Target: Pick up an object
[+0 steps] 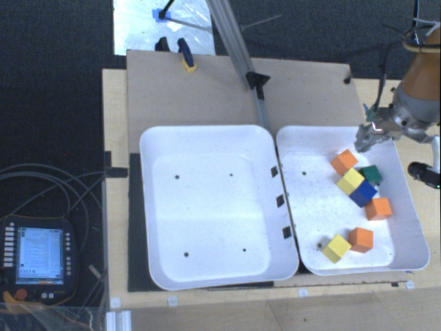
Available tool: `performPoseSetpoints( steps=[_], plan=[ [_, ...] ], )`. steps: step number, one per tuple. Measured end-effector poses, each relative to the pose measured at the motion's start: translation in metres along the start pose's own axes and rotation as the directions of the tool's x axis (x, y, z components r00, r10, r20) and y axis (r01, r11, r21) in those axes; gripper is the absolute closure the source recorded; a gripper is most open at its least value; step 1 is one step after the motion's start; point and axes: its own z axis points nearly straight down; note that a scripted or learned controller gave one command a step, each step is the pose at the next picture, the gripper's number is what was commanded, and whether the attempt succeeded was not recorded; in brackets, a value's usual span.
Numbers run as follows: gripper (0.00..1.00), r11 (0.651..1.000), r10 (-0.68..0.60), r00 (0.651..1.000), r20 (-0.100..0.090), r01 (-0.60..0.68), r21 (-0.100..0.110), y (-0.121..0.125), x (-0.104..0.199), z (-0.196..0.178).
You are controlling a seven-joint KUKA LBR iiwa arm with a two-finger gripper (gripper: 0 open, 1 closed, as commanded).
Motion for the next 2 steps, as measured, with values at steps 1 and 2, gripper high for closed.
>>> performPoseSetpoints(
  steps=[1,2],
  plan=[
    [1.0,1.0,0.0,1.0,0.0,0.0,0.0,0.003,-0.001,-0.052],
    [1.0,1.0,-0.004,1.0,-0.003,0.004,0.006,0.011,0.046,-0.05]
  ],
)
